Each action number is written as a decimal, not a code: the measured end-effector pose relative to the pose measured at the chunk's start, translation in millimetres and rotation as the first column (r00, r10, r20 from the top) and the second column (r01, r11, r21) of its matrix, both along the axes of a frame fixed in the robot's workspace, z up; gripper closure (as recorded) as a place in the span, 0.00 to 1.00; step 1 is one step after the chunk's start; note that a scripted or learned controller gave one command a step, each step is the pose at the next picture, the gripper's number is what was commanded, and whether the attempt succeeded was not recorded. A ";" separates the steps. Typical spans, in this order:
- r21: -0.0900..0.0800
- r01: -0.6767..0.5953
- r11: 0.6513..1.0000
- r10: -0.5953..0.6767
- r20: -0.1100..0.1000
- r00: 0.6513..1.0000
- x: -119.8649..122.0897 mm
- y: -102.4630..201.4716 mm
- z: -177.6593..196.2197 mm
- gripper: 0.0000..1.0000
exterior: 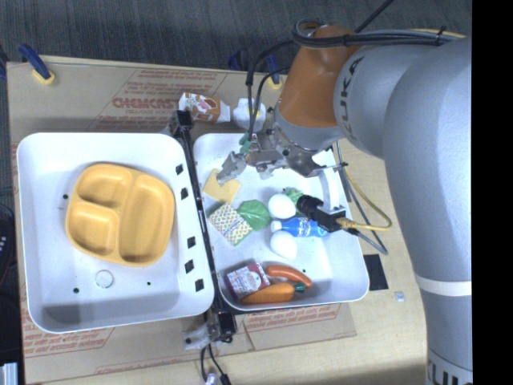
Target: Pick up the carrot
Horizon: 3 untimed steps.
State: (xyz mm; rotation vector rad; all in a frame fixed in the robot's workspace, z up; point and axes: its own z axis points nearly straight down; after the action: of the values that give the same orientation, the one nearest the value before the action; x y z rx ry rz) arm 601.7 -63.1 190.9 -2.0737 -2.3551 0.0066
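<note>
Fingers [234,167] over cheese wedge [221,188], open-or-closed state unclear; carrot [268,294] well apart at right bin's [353,283] near edge.

A yellow sectioned tray [120,213] lies in the left bin [48,159]; two white eggs [281,207] rest in the right.

Carrot [268,294]: orange, lying flat, near-horizontal, lower centre of frame, against the near wall of its bin.
</note>
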 end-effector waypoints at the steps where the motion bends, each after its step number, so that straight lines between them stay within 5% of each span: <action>1: 0.000 -0.003 1.000 0.003 0.002 1.000 15.7 14.0 0.8 0.00; 2: 0.000 -0.002 1.000 0.002 0.003 1.000 15.7 13.7 0.8 0.00; 3: -0.001 0.284 0.959 -0.284 0.004 0.959 13.4 33.1 0.9 0.00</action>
State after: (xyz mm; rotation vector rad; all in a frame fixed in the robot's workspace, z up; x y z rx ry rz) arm 615.1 -30.0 191.8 -2.3921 -2.0355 0.0031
